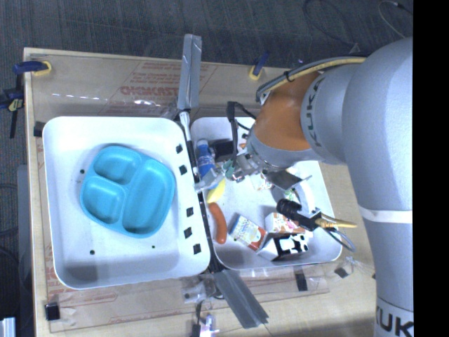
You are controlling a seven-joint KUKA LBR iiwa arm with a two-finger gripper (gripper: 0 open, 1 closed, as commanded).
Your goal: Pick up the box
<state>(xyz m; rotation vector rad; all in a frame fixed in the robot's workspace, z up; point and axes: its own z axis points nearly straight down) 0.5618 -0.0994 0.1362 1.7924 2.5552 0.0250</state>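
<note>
Reaching into the right shallow white bin, with the two-finger gripper down low near its left wall, just beside a small clear bottle with a blue label. Can't tell whether the claw's open or closed, too cluttered there. Small colourful printed cardboard box lying toward the bin's front, next to an orange-red sausage-shaped toy, apart from the gripper.

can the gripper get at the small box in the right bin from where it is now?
Probably yes. The box lies exposed near the front of the right bin, nothing on top. A hot dog sits close on its left and a cow toy on its right, so finger room looks tight. The gripper is farther back.
</note>
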